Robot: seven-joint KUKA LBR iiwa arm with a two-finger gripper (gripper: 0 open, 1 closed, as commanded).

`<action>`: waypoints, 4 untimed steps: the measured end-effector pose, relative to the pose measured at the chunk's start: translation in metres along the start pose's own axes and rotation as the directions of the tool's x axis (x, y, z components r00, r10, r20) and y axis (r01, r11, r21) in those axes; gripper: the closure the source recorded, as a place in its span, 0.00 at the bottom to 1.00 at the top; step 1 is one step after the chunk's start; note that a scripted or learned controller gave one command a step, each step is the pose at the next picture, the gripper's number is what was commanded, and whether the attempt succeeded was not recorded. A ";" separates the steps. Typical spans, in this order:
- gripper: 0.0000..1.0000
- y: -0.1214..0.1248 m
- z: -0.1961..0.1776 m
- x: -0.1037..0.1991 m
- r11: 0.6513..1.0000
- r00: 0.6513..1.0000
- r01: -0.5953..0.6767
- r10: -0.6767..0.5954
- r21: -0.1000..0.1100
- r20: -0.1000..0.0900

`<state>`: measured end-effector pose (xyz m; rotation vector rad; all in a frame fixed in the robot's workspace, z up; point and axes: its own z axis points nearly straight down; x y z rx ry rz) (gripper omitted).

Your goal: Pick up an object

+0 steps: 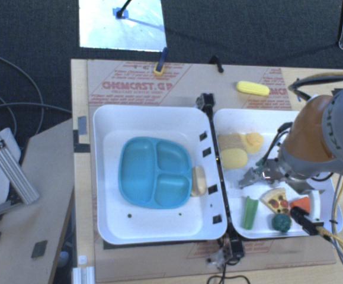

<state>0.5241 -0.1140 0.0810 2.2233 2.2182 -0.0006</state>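
The right bin (260,116) holds several toy foods: a tan piece (230,141), a small yellow-orange piece (254,141), a pale yellow lump (233,157), a green cylinder (250,212), a pizza slice (275,200), a teal ball (281,222) and an orange-red piece (301,204). My gripper (255,176) hangs low over the middle of this bin. It sits just right of the yellow lump and above the green cylinder and pizza slice. I see nothing held in it.
The left bin (109,158) carries a blue divided plate (155,172) with a beige piece (199,180) at its right edge. A yellow banana-like toy (253,88) lies on the cardboard behind the right bin. The arm's grey body (319,138) covers the right bin's right side.
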 end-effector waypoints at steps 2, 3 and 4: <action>0.00 0.024 -0.096 -0.030 1.000 1.000 0.012 -0.012 -0.010 -0.001; 0.00 -0.013 0.001 -0.084 1.000 1.000 -0.002 0.002 0.003 -0.001; 0.00 -0.038 -0.003 -0.093 1.000 1.000 0.001 -0.001 0.000 0.000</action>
